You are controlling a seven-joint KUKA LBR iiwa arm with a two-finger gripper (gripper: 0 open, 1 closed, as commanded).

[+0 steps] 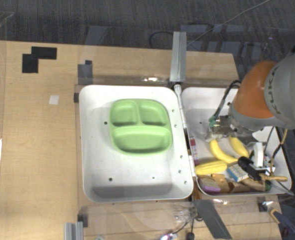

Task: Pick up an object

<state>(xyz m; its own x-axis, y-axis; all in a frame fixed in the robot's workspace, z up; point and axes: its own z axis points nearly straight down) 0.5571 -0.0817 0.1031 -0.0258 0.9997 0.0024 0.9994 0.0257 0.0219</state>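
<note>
At the frame's right, the grey arm's gripper [222,129] hangs low in the right white bin [200,101], above the yellow plastic bananas [216,152], seemingly to grasp; jaw state I cannot tell.

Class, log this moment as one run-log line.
arm: over right bin | gripper: above bananas | left bin: green tray

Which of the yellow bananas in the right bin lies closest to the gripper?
The curved banana just below the gripper. The second banana lies further right; the third lies lower, toward the bin's front edge.
</note>
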